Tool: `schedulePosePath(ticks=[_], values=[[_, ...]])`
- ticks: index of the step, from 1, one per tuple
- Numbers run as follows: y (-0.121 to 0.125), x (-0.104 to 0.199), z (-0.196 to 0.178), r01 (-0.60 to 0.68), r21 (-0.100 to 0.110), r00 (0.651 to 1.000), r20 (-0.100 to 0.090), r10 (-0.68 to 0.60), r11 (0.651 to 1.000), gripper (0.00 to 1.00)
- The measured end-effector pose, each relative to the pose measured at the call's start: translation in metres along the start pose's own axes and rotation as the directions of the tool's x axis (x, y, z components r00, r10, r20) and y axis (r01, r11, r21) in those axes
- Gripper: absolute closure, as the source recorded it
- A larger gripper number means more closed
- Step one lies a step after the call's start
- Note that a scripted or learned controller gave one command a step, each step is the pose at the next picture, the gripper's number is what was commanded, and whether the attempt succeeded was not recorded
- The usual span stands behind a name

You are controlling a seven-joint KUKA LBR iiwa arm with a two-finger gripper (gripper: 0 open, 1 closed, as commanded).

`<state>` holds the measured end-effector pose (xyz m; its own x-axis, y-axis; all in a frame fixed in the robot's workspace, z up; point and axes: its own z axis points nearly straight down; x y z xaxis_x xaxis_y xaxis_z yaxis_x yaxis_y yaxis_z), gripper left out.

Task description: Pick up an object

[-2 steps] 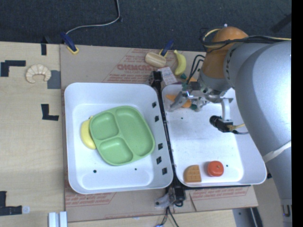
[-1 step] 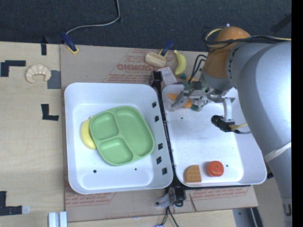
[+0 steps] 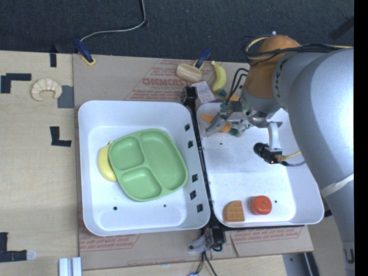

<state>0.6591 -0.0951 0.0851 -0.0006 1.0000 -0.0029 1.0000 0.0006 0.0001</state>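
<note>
While the arm [image 3: 310,96] reaches into the right bin [image 3: 253,180], its pincer [image 3: 225,122] hangs over an orange object [image 3: 227,127]; its opening cannot be told.

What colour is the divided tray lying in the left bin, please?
Light green, seen plainly in the camera view: divided tray.

Green tray [image 3: 148,164], yellow banana [image 3: 106,163], red tomato [image 3: 261,205], tan waffle [image 3: 234,211], possibly orange item [image 3: 227,128] by jaws

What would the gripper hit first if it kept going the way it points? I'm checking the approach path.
Likely the small orange piece at its tip, then the right bin's floor near the far-left corner. The gripper seems to point down and left; depth is unclear from this view.
</note>
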Motion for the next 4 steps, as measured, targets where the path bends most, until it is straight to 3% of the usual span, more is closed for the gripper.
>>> schedulePosePath(ticks=[1, 4], values=[[0.008, -0.015, 0.000, 0.002, 0.008, 1.000, -0.005, -0.002, 1.000, 0.00], [0.008, -0.002, 0.000, -0.002, 0.006, 1.000, 0.002, 0.002, 1.000, 0.00]])
